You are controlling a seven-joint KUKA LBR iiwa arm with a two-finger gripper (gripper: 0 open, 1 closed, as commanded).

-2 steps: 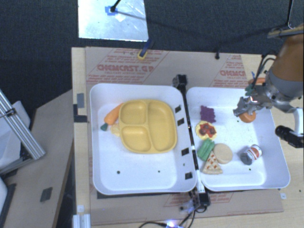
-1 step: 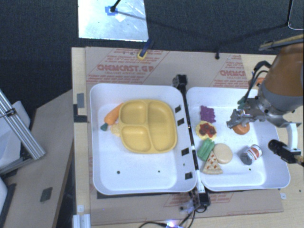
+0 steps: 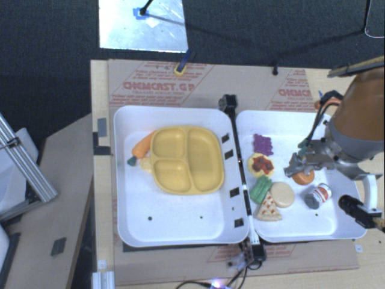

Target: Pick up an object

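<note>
My gripper (image 3: 299, 166) hangs low over the right bin (image 3: 337, 221), near its middle. An orange round toy (image 3: 304, 177) lies right under it and is partly covered by it; whether they touch is unclear. A small grey, red and white can (image 3: 317, 195) lies just to the front right of the gripper. To its left are purple grapes (image 3: 262, 144), a red and yellow round toy (image 3: 260, 164), a green piece (image 3: 260, 189), a pale bun (image 3: 281, 194) and a pizza slice (image 3: 269, 209).
The left bin (image 3: 174, 224) holds a yellow divided plate (image 3: 185, 159) with a carrot (image 3: 142, 145) at its left edge. A black-clipped divider (image 3: 237, 161) separates the bins. The grey and orange arm (image 3: 361, 119) covers the right bin's back right corner.
</note>
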